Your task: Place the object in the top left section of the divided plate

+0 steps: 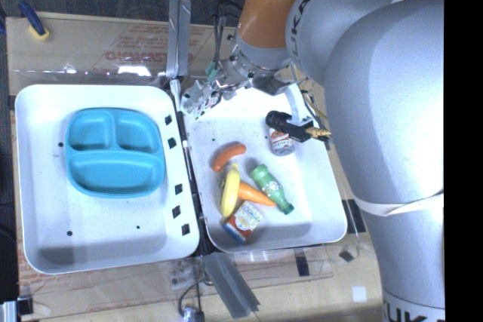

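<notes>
Gripper over right bin's upper left corner, apparently empty; open or shut: cannot tell. Food items clustered mid-bin; blue plate in left bin. Risk: crowded pile, wrong or double grab.

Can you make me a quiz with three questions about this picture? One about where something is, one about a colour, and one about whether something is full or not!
1. Where is the blue divided plastic plate?
A. In the left white bin
B. In the right white bin
C. On the floor

2. What colour is the small plastic bottle lying beside the orange toy carrot?
A. Purple
B. Green
C. White

3. What is inside the plate's top left section?
A. The yellow toy banana
B. The carrot
C. Nothing yet

Answers:
1. A, since the plate rests in the left white bin, apart from the toys.
2. B, its body is bright green.
3. C, the section shows bare blue; the yellow toy banana lies in the right white bin.
</notes>
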### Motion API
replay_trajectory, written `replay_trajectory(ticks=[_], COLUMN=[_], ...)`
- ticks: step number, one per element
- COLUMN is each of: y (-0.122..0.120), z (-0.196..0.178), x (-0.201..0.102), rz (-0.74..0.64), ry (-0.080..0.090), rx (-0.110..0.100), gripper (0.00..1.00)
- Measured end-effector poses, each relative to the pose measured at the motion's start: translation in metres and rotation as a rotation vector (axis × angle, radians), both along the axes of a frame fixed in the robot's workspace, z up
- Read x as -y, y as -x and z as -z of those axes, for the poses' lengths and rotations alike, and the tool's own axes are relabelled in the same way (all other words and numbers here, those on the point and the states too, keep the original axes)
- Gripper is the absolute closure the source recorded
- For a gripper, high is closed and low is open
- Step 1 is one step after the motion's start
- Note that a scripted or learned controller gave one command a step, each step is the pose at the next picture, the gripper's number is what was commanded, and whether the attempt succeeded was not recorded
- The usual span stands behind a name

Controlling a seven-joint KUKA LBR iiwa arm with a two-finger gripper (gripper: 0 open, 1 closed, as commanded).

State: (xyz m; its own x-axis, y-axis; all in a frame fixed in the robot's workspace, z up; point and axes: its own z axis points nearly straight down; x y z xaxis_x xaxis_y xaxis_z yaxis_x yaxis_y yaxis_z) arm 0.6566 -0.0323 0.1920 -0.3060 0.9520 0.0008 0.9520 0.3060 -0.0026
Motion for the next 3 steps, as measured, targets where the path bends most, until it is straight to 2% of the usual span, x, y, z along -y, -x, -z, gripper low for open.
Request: replay_trajectory(ticks=[1,2,3], y=[0.002,0.000,0.054], z=[0.001,-0.009,-0.039], x=[-0.086,-0.147,-0.214], rz=[-0.138,-0.250,-0.263], ry=[-0.002,0.000,0.001], rx=[-0.006,0.003,0.000], gripper=[1.00,1.00,1.00])
